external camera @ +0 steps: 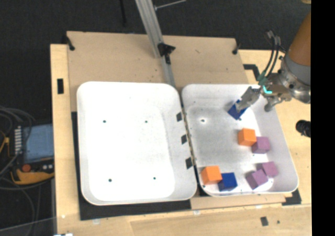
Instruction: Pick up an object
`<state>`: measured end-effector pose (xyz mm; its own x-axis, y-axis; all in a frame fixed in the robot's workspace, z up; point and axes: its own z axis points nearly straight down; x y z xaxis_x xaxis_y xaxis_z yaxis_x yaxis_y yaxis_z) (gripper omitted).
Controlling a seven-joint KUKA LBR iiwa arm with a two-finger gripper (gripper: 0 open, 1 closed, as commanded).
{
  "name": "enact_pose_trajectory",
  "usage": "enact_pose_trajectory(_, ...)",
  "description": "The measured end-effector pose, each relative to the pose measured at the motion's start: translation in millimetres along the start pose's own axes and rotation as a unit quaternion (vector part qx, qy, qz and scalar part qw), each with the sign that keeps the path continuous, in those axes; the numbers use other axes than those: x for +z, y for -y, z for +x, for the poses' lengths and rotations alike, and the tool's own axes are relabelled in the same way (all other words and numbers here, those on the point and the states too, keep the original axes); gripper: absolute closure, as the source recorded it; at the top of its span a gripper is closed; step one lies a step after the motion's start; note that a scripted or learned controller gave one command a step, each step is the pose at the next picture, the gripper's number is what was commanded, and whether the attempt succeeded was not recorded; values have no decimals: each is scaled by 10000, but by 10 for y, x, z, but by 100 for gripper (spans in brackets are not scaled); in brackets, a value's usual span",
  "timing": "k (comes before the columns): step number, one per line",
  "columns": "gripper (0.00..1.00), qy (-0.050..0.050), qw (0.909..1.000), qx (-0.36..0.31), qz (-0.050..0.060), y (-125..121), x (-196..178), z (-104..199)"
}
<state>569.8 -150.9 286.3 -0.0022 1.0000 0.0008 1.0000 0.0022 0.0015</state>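
Note:
In the right bin lie several small blocks. A blue block sits near the bin's far side, right at the tip of my gripper, which reaches in from the right and partly covers the block's upper right corner. Whether the block is gripped or only touched cannot be made out. Further toward the front lie an orange block, a purple block, two more purple blocks, another orange block and a second blue block.
The left bin stands beside the right one, with a raised divider edge between them. A slanted metal pole rises behind the bins. Cables and a control box lie off the bench at left.

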Motion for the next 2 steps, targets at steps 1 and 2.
enact_pose_trajectory(1, 0, 13, 10000, 26, 25, -23, 425, 10)
enact_pose_trajectory(2, 0, 13, 10000, 26, 30, -93, 1009, -43)
